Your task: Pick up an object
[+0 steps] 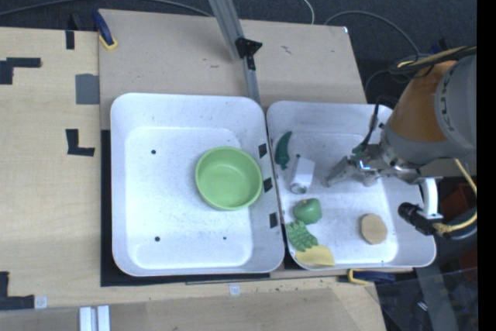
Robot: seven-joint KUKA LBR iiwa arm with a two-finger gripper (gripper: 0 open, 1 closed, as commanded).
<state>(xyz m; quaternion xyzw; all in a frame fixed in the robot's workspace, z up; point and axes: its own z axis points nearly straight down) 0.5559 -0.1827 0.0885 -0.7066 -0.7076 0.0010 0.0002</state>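
Yellow flat piece (320, 256) at R bin (387, 116) front edge; grey two-finger gripper (335, 174) beside small white cylinder (301, 174), claw apart, nothing held.

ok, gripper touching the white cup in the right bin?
Apart. Camera view shows bare bin floor between the gripper and the white cup, which lies to its left.
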